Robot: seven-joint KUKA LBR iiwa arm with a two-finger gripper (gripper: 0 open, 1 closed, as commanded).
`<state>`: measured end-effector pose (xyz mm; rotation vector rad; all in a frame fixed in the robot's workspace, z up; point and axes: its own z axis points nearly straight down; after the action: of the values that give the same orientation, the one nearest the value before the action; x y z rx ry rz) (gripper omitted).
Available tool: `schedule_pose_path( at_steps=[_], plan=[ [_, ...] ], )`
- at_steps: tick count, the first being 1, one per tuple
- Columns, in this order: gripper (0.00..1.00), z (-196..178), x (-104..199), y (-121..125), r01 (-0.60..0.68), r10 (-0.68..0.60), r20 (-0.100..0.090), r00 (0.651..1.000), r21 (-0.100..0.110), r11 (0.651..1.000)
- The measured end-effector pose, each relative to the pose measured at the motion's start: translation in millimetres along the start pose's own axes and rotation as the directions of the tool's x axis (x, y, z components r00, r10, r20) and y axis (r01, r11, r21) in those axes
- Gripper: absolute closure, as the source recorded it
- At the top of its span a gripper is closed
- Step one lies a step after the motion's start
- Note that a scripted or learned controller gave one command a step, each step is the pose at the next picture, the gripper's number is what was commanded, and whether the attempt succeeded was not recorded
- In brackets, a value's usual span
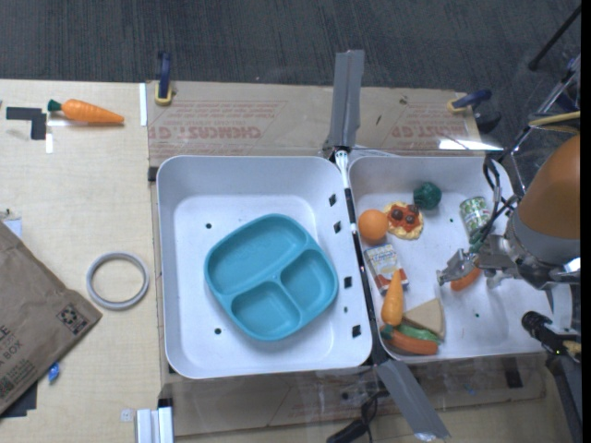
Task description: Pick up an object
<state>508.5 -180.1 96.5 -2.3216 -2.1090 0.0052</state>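
Note:
The right bin (489, 335) holds several toy foods: an orange (372, 225), a pizza slice (404, 220), a dark green lump (427, 194), a green can (475, 213), a white and red packet (381, 262), a carrot (394, 298), a sandwich wedge (427, 317) and a red and green vegetable (413, 340). My gripper (459, 270) is low over the right half of this bin, reaching in from the right. A small orange-red piece (467, 280) lies right at its tip; whether it is gripped is unclear.
The left bin (185, 201) carries a blue divided plate (270, 275). On the bench to the left lie another carrot (90, 113), a grey tape ring (117, 279) and a cardboard box (32, 326). Clamps and cables sit at the far right.

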Motion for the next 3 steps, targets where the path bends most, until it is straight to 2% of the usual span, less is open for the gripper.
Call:
schedule_pose_path(
  at_steps=[1, 2, 3],
  plan=[
    [1.0, -5.3, -1.4, -0.7, -0.004, 0.004, -0.001, 1.0, 0.006, 1.0],
    [0.0, -5.3, -1.4, -0.7, -0.004, 0.004, -0.001, 1.0, 0.006, 1.0],
    [0.0, 8.4, 46.0, 3.3, -0.144, 0.144, 0.0, 0.99, 0.001, 0.99]
  ],
)
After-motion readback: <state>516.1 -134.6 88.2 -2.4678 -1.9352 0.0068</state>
